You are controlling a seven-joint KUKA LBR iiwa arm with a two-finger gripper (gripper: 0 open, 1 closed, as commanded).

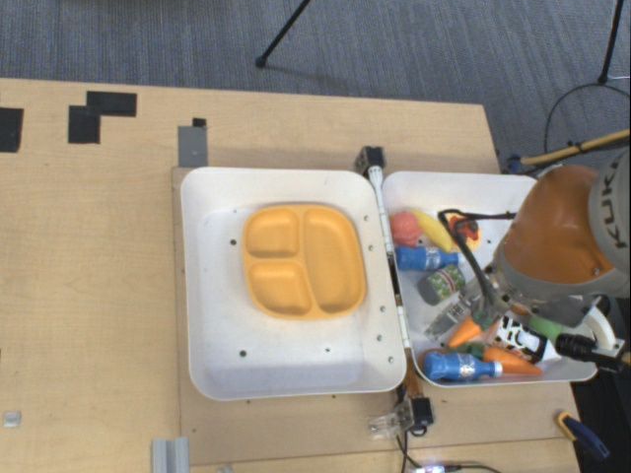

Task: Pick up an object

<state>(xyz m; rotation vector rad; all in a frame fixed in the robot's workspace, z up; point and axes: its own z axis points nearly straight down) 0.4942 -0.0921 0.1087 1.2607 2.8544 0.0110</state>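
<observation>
One arm, many small objects crowded in the right bin.

Nearest lies a blue plastic bottle, long axis left-right, touching an orange carrot-shaped toy. The gripper sits just beyond them, low among the clutter; whether it is released or clenched cannot be told. Farther: a grey can, then a pink ball.

Arm cut off at frame's 3 o'clock edge; it hides right bin interior. Pincer finger state indeterminate among clutter.
</observation>
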